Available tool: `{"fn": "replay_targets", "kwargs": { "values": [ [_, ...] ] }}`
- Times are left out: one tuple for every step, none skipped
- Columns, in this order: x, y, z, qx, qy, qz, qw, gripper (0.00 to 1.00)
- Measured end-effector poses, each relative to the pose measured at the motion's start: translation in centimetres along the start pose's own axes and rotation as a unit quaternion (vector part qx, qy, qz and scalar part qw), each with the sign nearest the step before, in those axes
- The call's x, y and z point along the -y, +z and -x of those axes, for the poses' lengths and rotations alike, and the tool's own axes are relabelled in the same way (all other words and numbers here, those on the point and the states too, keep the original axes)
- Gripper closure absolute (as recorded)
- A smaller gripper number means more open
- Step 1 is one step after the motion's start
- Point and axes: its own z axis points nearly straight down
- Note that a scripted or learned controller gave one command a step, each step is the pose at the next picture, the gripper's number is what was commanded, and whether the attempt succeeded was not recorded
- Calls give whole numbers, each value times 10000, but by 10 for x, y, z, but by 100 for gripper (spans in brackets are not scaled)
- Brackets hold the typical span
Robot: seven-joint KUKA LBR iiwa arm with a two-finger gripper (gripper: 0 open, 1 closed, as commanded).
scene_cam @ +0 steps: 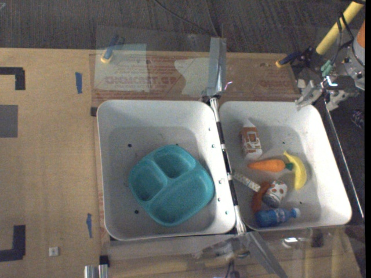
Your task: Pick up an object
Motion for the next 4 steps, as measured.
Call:
{"fn": "replay_targets", "kwargs": {
  "values": [
    [51, 108, 0, -1, -25, 0, 10000, 0],
    [70, 163, 1, 37, 317, 179, 9993, 0],
    [63, 174, -8, 77, -16, 271, 9996, 0],
    [85, 190, -11, -2, 338, 69, 9994, 0]
  ]
}}
